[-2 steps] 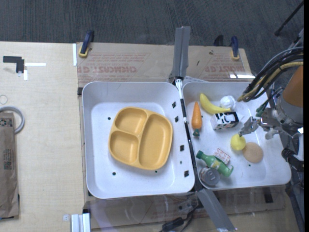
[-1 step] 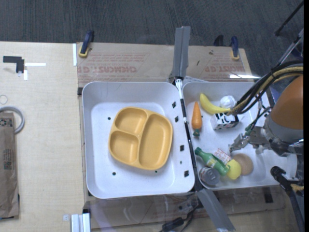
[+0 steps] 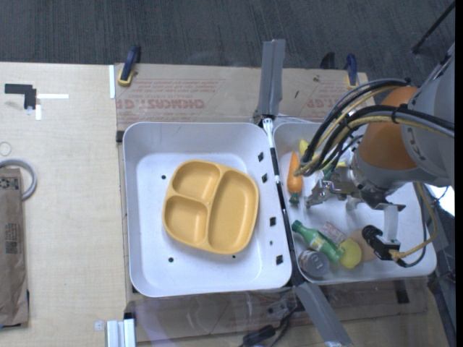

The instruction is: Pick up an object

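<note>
The right bin [image 3: 427, 262] holds the objects on offer. An orange carrot-like piece [image 3: 294, 173] stands close to the bin's left wall, in its upper half. Below it a green bottle [image 3: 317, 238] lies on its side, slanting from upper left to lower right, with a yellow-green round fruit shape [image 3: 351, 253] touching its lower end. A metal can [image 3: 314, 264] sits in the lower left corner of that bin, just beneath the bottle. A small pale packet with red print [image 3: 333, 230] lies between the bottle and the arm's wrist.

The claw [image 3: 323, 192] reaches down into the middle of the right bin, just right of the carrot-like piece and above the bottle. Its metal parts are seen from above, under a bundle of black and yellow cables [image 3: 336, 132], and whether it is spread wide or closed narrow cannot be told; nothing is visibly gripped between its tips. The grey arm with its orange band [image 3: 387, 147] comes in from the right and covers much of that bin's upper right.

The left bin [image 3: 137, 215] carries a yellow divided plate [image 3: 211, 206] with three compartments, lying flat near its centre. Both bins sit on the bench [image 3: 65, 194], a pale wooden surface with a sheet of cardboard [image 3: 195, 92] behind them. Blue clamps [image 3: 130, 65] grip the cardboard's far edge. At the bench's left edge lies a brown paper bag [image 3: 13, 251].
</note>
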Robot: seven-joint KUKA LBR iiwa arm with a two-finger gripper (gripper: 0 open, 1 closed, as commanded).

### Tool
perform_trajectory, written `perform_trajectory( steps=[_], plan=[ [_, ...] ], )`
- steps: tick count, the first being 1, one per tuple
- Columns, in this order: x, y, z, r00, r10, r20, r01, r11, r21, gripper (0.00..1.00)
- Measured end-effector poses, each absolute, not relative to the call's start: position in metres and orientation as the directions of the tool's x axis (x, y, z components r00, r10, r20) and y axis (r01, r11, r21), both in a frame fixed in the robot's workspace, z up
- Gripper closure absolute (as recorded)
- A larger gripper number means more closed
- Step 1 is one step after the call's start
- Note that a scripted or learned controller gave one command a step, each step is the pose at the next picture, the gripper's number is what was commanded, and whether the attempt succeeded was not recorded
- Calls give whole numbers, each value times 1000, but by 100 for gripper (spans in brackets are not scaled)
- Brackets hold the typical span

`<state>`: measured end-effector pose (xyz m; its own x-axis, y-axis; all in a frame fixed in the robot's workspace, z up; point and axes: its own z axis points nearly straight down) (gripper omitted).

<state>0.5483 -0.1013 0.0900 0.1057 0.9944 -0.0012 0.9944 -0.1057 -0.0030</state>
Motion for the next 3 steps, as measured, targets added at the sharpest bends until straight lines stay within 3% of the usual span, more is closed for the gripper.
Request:
perform_trajectory(
  steps=[1,2,3],
  plan=[
    [647,-134,91,191,982,-5,982,-191,-10,0],
    [645,-135,97,191,982,-9,981,-191,-19,100],
    [650,-58,236,-14,1000,-3,1000,14,-2,100]
  ],
)
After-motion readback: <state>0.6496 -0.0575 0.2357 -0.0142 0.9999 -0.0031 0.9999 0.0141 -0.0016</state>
